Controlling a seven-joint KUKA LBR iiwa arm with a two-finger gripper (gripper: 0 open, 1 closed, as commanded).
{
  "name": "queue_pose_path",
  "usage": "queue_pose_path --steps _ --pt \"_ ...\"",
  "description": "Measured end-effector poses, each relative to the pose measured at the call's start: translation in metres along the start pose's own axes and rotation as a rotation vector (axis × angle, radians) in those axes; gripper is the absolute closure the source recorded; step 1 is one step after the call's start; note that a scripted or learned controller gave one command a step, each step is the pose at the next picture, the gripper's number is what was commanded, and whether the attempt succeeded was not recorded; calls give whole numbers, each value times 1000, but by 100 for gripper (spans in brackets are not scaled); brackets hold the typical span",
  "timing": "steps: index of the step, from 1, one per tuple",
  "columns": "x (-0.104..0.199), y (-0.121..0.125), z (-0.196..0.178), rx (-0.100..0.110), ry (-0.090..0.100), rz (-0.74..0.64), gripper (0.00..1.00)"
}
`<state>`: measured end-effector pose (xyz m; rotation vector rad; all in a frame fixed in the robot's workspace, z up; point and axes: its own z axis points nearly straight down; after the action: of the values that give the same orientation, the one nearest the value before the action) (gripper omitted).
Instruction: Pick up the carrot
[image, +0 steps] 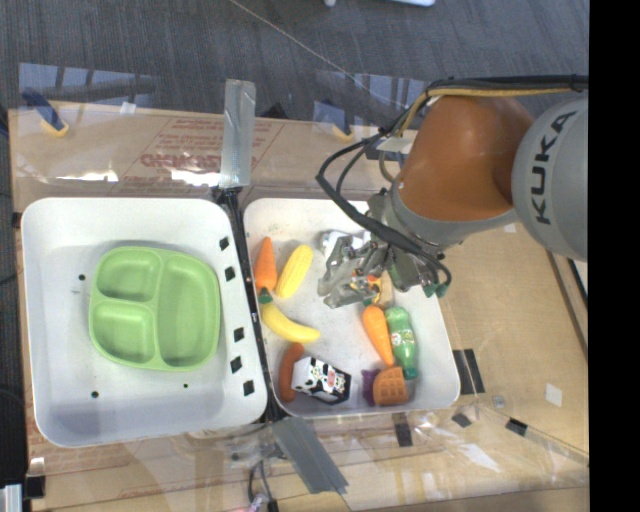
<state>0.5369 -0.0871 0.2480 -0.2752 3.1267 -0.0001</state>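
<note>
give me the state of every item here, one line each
gripper: low in the right bin, among the toys
carrot by the divider: lying loose, untouched
carrot under the arm: lying loose beside the green bottle
green bottle: on its side
corn cob: lying flat
banana: lying flat
green divided plate: right way up in the left bin
right bin: holding the toys

Bright, even overhead light — soft shadows, glare on the clear tape (110, 120), slightly grainy.

Plate (156, 308) in left bin (40, 330).
</note>
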Motion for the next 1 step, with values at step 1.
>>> queue_pose_path --steps 1 --pt "12 -63 -11 2 -1 -292 100"
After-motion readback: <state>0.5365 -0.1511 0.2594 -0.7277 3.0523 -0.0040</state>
